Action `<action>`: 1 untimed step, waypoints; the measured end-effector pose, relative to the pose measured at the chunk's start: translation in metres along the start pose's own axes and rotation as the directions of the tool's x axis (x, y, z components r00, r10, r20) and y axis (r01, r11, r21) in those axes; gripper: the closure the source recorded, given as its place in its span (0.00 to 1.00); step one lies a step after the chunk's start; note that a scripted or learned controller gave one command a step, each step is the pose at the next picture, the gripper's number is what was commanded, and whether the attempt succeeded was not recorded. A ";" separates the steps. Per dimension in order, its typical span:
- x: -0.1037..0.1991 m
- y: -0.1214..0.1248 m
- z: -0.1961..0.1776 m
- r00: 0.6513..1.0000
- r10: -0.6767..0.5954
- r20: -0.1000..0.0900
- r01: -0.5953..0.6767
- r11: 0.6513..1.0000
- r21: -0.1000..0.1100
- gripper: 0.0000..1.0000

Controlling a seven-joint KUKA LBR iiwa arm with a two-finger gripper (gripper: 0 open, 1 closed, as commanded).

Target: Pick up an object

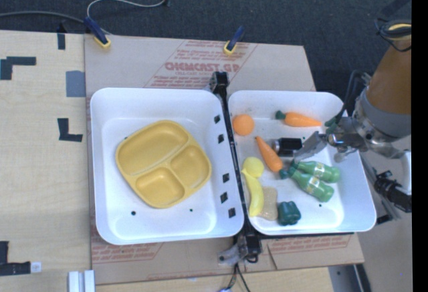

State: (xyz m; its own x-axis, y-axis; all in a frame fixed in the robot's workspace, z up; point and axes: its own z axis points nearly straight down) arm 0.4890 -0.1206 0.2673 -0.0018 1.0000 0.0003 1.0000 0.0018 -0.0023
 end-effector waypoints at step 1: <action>0.012 0.071 0.140 1.000 0.001 -0.001 -0.001 1.000 0.003 0.00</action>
State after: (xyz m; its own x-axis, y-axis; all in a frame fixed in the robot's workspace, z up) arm 0.5592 -0.1081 0.1268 -0.0012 1.0000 0.0012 1.0000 0.0013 -0.0051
